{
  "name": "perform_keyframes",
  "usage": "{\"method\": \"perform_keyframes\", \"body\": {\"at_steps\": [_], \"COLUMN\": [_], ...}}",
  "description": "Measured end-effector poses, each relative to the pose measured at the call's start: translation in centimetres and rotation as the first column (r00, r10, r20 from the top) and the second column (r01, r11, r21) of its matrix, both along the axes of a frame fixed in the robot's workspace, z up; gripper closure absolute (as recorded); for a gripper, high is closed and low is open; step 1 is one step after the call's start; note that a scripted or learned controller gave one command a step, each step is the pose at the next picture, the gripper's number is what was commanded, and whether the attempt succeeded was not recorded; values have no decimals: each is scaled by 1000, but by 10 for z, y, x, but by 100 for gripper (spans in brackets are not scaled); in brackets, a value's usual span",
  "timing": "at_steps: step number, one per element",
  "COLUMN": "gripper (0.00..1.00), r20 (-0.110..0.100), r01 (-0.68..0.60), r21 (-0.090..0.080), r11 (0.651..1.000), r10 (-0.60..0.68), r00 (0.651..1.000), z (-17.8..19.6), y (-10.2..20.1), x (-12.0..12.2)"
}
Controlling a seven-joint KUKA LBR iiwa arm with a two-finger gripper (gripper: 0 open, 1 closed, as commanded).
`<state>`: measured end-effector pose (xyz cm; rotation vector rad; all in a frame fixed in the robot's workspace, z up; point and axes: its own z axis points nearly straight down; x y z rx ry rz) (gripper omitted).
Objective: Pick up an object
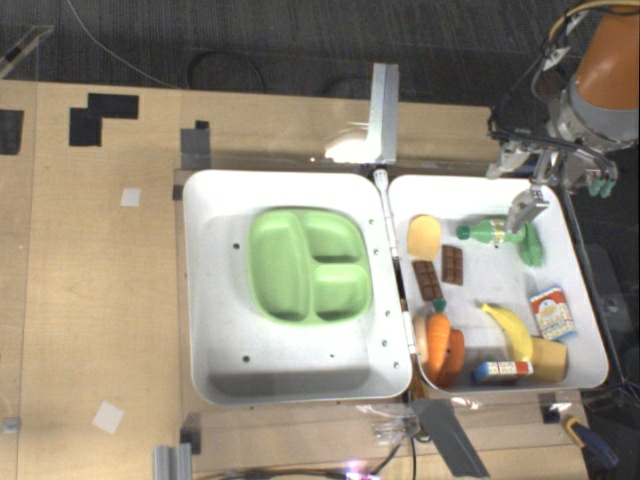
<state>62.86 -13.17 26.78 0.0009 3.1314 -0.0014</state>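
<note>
Overhead, the bench [90, 298] carries two shallow white bins side by side. The left bin [210, 298] holds a light green divided tray [305, 265], lying flat near the bin's middle, with one long compartment on its left and two smaller ones on its right.

The right bin [590, 353] holds the loose objects. A pale yellow rounded piece [424, 236], perhaps a lemon, sits near the divider at the far left of that bin. Two brown chocolate bars lie just beside it: one [452, 264] to its right and one [428, 281] below it, tilted. A carrot [437, 335] with a green top rests against a darker orange-red piece [455, 353] at the near left corner. A banana [511, 330] curves through the middle, near a tan cup-like piece [549, 358] and a small blue, white and red tube [502, 370] along the near wall. A small red and white carton [551, 313] lies toward the right wall.

A green bottle [484, 232] lies on its side at the far end of the bin, with a darker green item [531, 247] just to its right. The arm, its orange band [606, 63] showing at the upper right, reaches down over this far corner. The gripper [527, 208] hangs right above the bottle's right end and the darker green item; whether it is spread or closed cannot be told from this angle, and nothing is visibly held.
</note>
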Motion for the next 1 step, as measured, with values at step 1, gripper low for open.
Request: {"method": "perform_keyframes", "body": {"at_steps": [1], "gripper": [0], "r20": [8], "r01": [20], "r21": [-1], "r11": [1000], "r10": [-20], "r00": [1000], "z": [-167], "y": [9], "x": [-40]}}
